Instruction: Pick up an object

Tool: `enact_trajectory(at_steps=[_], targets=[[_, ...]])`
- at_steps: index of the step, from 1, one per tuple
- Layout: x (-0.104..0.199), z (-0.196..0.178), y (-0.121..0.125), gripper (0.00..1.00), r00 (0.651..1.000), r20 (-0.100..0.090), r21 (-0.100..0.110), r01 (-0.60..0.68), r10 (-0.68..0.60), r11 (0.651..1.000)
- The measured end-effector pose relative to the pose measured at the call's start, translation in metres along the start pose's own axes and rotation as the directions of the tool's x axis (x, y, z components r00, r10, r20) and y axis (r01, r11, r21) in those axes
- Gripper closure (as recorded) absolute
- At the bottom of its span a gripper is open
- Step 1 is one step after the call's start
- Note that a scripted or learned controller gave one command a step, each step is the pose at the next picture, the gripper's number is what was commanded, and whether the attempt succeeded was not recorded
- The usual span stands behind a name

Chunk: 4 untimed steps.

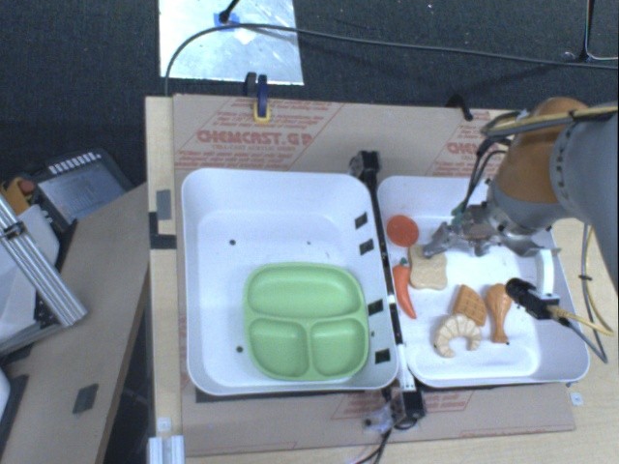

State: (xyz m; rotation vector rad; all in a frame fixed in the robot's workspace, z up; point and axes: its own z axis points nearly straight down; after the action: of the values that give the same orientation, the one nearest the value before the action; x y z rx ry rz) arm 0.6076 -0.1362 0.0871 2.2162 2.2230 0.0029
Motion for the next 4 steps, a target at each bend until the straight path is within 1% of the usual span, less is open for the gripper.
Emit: enact_trajectory(at_steps=[1,2,3,4], targets=[[0.001,-0.014,0.003,1.00,1.000,-0.002,-0.010,0.002,-0.002,1.000],[0.011,-0.072,0.008,1.00,1.000,0.000,-0.004,0.003,-0.003,1.000],[0.007,-0.134,0.004,1.00,1.000,0.001,-0.004,0.002,-0.002,1.000],[0.007,-0.189,0.006,1.00,1.000,0.001,-0.005,0.003,-0.003,1.000]])
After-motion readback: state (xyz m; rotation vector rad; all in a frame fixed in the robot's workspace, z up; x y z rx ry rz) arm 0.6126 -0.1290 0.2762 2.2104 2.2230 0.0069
